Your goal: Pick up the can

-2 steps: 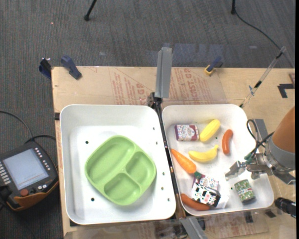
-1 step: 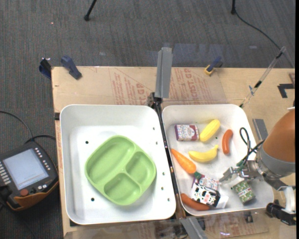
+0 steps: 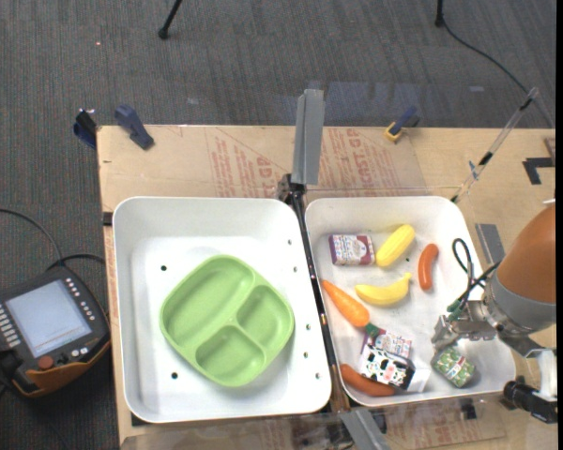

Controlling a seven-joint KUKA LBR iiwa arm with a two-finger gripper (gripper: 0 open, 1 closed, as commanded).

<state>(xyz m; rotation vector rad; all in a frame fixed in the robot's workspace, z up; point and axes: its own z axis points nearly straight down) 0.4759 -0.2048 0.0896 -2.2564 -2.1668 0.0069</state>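
Note:
The can [image 3: 453, 367], greenish with a pale patterned label, lies on its side in the near right corner of the right bin [image 3: 450, 209]. My gripper [image 3: 461, 334] hangs just above and slightly behind it, coming in from the right under the orange wrist band. Its fingers are open and nothing sits between them. The can rests on the bin floor, apart from the fingertips.
Left of the can lies a black-and-white carton [image 3: 387, 362] with an orange carrot [image 3: 345, 303] beyond it. Two yellow bananas [image 3: 385, 292], an orange sausage [image 3: 427, 265] and a purple box [image 3: 352, 248] sit farther back. The left bin holds a green divided plate [image 3: 227, 320].

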